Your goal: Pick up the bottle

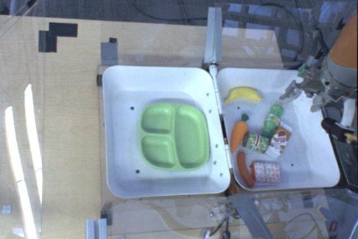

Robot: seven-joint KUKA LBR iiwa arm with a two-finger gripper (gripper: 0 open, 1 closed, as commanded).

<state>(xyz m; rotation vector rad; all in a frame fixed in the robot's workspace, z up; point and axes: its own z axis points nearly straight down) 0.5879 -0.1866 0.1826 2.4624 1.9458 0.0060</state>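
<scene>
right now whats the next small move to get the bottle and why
Probably slide the gripper left and toward the camera, until it is over the green bottle. The gripper sits up and to the right of the bottle, near the right bin's far edge.

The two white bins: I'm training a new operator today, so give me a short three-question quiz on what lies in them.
1. True or false: the green three-compartment plastic plate lies in the left white bin.
2. Which item lies nearest the far wall of the right white bin?
A. yellow banana
B. orange carrot
C. small red-labelled can
3. Fill in: the small green plastic bottle lies in the ___ bin.

Key: 1 true; 2 A; 3 right.
</scene>
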